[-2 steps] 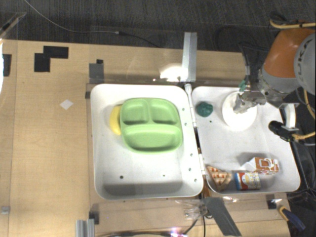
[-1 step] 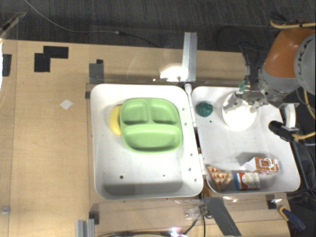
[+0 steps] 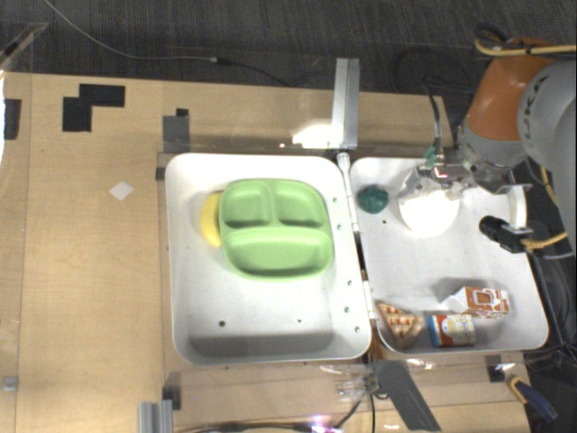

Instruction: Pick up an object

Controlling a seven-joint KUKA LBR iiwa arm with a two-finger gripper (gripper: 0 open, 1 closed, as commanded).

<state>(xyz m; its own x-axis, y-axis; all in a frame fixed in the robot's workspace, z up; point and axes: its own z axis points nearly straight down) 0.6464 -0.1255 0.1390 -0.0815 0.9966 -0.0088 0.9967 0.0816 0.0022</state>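
Wooden bench (image 3: 81,269); gripper (image 3: 442,171) above right bin (image 3: 505,269), near teal ball (image 3: 372,198).

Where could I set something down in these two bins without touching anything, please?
Left white bin: bare floor along the near edge, below the green divided plate, which overlaps a yellow object. Right white bin: open middle between the teal ball and the near-edge row of packets, can and carton. The far end is crowded by the gripper.
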